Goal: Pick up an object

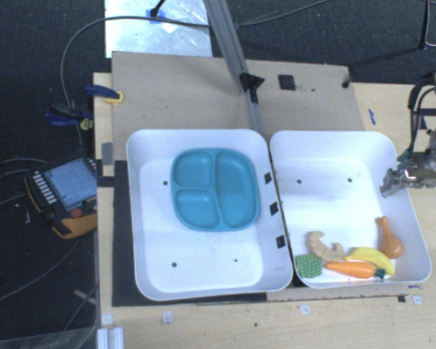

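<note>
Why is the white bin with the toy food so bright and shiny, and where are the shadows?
In the camera view, the right bin glares almost pure white, washing out its floor; a soft grey shadow lies near its upper middle. The left bin looks evenly lit around the blue plate. The gripper at the right edge looks slightly blurred.

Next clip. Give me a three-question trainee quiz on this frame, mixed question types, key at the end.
1. True or false: the blue plate lies in the right bin.
2. Which toy lies nearest the front edge of that bin? A) carrot B) drumstick C) banana
3. Fill in: the tool is over the right bin's ____ rim.

Key: 1 false, it lies in the left bin. 2 A. 3 right.
</note>
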